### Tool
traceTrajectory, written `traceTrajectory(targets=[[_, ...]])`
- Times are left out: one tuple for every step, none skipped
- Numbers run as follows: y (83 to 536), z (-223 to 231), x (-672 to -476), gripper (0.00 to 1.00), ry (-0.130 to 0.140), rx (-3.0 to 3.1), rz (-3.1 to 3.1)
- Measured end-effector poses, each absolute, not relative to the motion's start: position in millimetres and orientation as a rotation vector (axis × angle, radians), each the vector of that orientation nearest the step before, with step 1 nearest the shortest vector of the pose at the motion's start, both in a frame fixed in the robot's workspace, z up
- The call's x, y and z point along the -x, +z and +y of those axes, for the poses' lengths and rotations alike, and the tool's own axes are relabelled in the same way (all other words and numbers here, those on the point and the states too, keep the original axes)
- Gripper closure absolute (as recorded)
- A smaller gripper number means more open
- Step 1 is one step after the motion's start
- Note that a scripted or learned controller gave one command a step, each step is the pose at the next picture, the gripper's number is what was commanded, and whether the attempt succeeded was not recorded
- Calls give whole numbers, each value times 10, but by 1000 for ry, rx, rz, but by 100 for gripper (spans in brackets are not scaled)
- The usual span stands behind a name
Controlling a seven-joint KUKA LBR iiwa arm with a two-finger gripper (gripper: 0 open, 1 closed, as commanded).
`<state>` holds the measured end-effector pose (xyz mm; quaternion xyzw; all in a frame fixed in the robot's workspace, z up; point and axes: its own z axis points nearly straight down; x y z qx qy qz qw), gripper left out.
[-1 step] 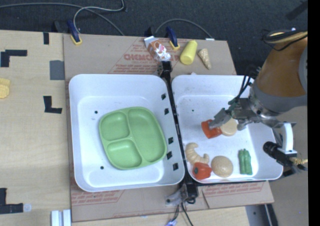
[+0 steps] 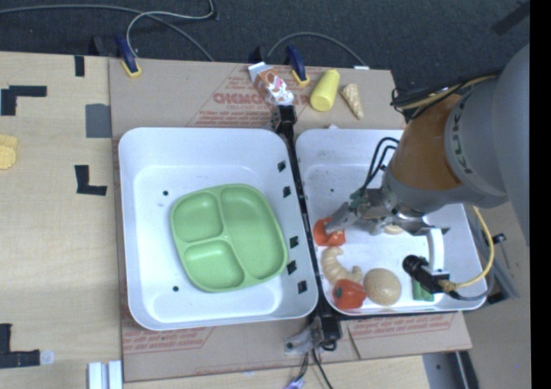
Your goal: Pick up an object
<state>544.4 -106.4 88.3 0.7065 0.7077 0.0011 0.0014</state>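
Note:
In the right bin [image 2: 344,151] several small toy foods lie near the front: a red piece [image 2: 329,234] at the left wall, a curved cream piece [image 2: 334,265], a red tomato-like piece [image 2: 349,294], a tan egg-shaped piece [image 2: 382,286] and a green piece [image 2: 421,289] half hidden. My gripper [image 2: 355,217] hangs low over the bin's middle, just right of the upper red piece. The arm's grey and orange wrist covers much of the bin's right side.
The left bin [image 2: 146,163] holds a green divided plate [image 2: 227,236]. Behind the bins on the cardboard lie a yellow cylinder [image 2: 325,90], a cone-shaped piece [image 2: 353,100] and a small packet [image 2: 271,83]. Cables run along the back.

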Motion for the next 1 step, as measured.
traceTrajectory(targets=[[868,-997,-5405,0,5,-2216,2216]])
